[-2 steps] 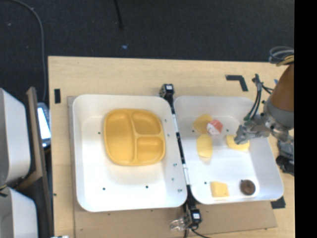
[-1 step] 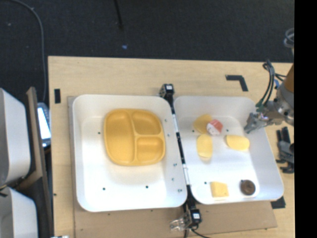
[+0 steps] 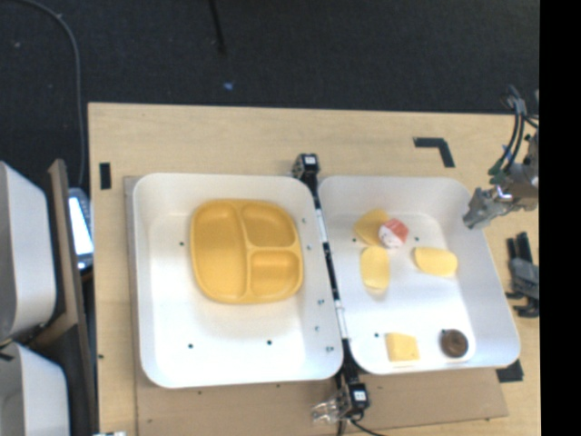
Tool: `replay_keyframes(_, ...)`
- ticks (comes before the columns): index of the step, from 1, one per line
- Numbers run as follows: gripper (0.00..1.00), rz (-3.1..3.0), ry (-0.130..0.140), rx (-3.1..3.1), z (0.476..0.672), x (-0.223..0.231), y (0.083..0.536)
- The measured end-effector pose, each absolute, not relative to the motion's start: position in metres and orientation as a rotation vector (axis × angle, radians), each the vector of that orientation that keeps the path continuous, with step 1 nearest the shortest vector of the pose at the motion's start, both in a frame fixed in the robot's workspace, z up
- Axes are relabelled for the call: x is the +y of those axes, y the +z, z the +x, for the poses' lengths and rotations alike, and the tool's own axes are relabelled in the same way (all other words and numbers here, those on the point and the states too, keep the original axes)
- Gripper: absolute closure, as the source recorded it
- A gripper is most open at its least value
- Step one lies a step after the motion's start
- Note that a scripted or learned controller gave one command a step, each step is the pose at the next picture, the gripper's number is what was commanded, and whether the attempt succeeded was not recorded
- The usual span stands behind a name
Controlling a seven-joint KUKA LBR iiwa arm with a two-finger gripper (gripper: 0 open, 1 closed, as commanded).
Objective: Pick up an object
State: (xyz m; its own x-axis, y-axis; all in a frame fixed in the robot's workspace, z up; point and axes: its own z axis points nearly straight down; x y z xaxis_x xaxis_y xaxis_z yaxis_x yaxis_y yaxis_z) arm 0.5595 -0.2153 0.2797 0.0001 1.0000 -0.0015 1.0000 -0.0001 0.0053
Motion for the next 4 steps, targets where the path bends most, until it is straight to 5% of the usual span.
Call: replay_keyframes(4, 1.00, 2.218, 0.000, 2.225, 0.575, -0.016, 0.257)
